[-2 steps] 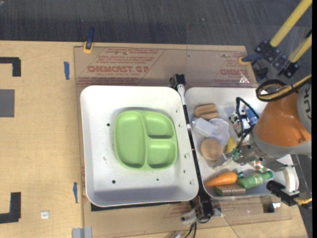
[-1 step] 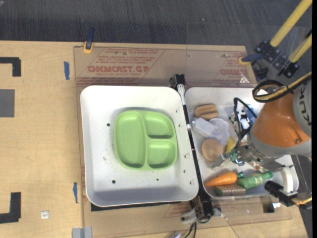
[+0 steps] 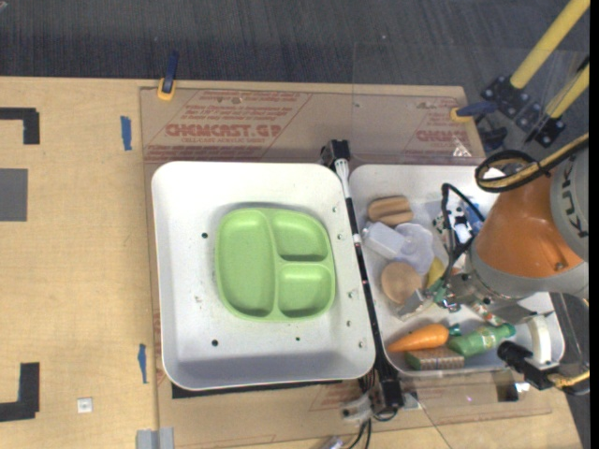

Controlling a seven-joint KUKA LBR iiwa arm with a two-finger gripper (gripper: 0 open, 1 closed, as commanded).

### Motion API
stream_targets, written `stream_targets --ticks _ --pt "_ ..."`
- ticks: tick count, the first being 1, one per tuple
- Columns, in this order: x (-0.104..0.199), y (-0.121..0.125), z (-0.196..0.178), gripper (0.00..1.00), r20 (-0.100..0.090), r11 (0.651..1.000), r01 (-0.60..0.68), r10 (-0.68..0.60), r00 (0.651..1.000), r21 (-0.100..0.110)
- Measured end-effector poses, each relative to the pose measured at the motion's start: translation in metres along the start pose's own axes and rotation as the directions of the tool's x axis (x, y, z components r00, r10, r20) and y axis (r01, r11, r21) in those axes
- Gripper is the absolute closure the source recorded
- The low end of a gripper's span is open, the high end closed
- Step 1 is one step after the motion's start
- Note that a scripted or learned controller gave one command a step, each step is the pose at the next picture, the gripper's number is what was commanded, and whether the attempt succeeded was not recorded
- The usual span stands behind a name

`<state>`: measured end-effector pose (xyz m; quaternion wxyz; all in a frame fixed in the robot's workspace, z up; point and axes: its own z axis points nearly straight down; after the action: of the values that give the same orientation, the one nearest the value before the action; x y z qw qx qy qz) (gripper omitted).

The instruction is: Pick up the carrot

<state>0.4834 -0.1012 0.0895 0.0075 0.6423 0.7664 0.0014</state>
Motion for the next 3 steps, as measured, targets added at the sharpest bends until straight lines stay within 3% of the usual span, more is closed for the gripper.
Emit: stream_targets --ticks 2,3 --pt "-0.0024 -0.0018 0.0 0.0 0.0 0.985 0.173 -0.173 0.985 0.003" --pt "-0.0023 -0.0012 -0.0002 0.0 0.0 0.949 0.315 -0.315 0.949 0.002"
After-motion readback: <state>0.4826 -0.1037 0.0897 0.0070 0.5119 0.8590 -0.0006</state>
